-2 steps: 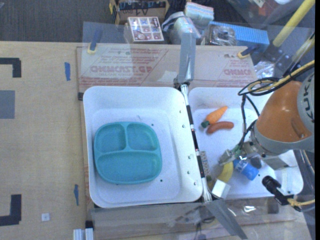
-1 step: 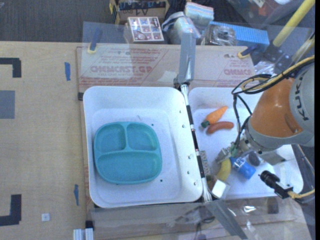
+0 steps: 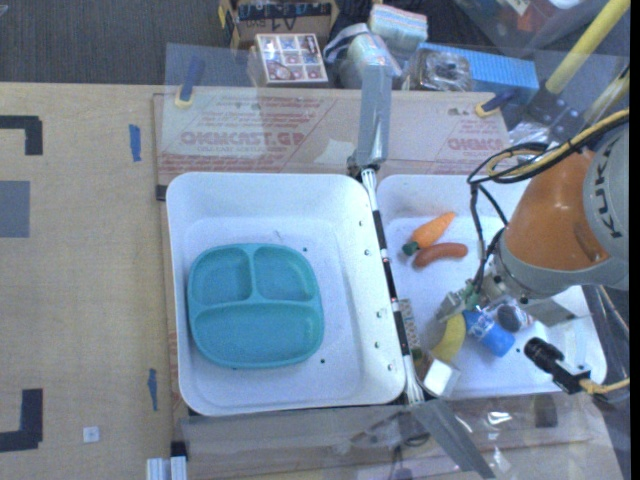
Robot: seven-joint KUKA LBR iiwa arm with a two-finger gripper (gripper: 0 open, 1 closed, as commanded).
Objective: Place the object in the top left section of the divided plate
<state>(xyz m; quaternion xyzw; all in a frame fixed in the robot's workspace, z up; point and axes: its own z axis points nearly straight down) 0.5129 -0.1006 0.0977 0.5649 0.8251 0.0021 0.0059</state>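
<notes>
Hovering gripper [image 3: 470, 303], finger state cannot be told, over right bin [image 3: 580, 373].
Carrot [image 3: 432, 230] and sausage [image 3: 440, 254] at 11 o'clock of it; teal divided plate [image 3: 255, 305] in left bin [image 3: 345, 203].

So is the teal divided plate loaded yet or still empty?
Empty: all three sections of the divided plate show bare teal; the carrot lies in the right bin.

Red mirrored lettering runs across the clear acrylic sheet [image 3: 270, 128] behind the left bin [image 3: 345, 218], too faint to read surely. On the arm's grey casing [image 3: 618, 193], right of the bins, stand the black letters "KU".
</notes>
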